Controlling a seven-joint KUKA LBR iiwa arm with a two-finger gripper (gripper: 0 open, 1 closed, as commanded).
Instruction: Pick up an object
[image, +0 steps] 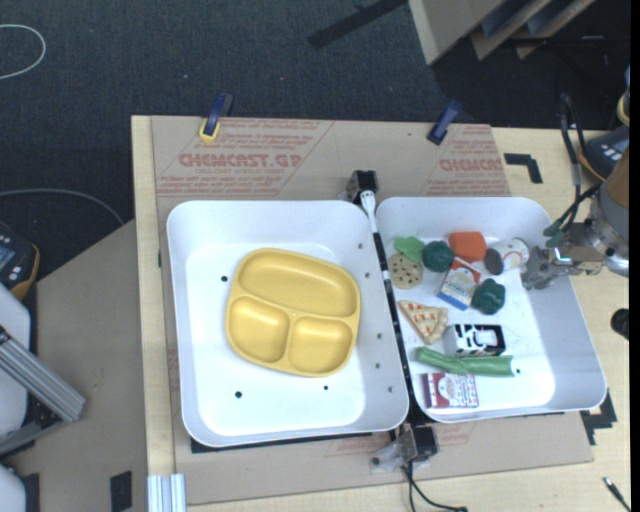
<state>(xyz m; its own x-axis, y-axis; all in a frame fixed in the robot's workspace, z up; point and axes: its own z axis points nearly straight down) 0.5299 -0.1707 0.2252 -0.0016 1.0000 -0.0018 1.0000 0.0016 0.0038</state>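
The right white bin (560, 340) holds several small items. An orange block (467, 243), a dark green ball (437, 256), a cookie (405, 270) and a small cup lying on its side (508, 255) sit at its far end. A blue and white packet (457, 286), a second dark green piece (489, 296), a pizza slice (424, 320), a black and white item (478, 340), a long green vegetable (465, 362) and a red and white box (448, 390) lie nearer. My gripper (541, 270) hangs over the bin's right side, just right of the cup, with nothing seen in it.
The left white bin (195, 300) carries a yellow divided plate (293, 311). The arm enters from the right edge with cables above it (575, 160). Two clamps (213, 118) (443, 122) hold the cardboard sheet at the back.
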